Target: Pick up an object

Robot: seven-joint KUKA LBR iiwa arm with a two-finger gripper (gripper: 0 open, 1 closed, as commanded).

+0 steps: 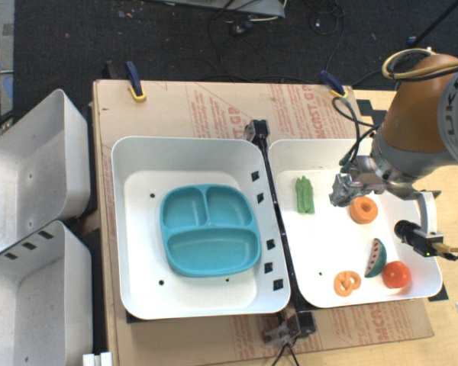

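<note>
Bench (175,97): brown board, two shallow white bins side by side on it. Two more white tubs sit off the bench at far left.

Left bin (137,280): holds one blue divided plate (210,229), three compartments, lying flat near the middle.

Right bin (320,158): holds the small items. Arm (424,120) reaches in from the right, orange band above the wrist, grey body below it, over the bin's upper right part.

Gripper (345,191): low over the bin floor, just left of the orange ring. How far its tips are apart cannot be told from this angle; nothing is seen between them.

Items in the right bin, larger to smaller:
- Green pod (304,194), upright strip shape, left of the gripper, near it but apart.
- Orange ring (363,210), a doughnut shape, just beside the gripper on its right, possibly touching.
- Watermelon slice (375,257), lower right part of bin.
- Red tomato (397,274), just right of the slice, close to the bin's lower right corner.
- Pretzel (347,282), orange, left of the slice, near the front wall.
</note>
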